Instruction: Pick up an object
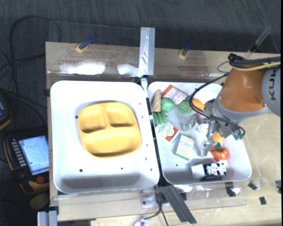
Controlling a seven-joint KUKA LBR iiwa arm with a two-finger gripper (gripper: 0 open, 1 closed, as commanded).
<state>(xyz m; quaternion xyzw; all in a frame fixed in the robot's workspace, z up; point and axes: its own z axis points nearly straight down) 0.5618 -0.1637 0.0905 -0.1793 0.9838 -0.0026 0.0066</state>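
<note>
The arm, grey with an orange band, is reaching in from the right and hanging over the right bin. Its gripper is pointing down among the clutter near the middle of that bin; whether the jaws are wide, narrow or closed on anything cannot be told, since the metal parts are blending with the items beneath. Just beside the gripper an orange toy is lying, with a black-and-white block near the front wall below it. A white card with green dots is resting to the left of the gripper, a green ball and a patterned red card are sitting toward the back, and a tan cone is leaning by the dividing wall. The left bin is holding a yellow divided tray near its middle.
</note>
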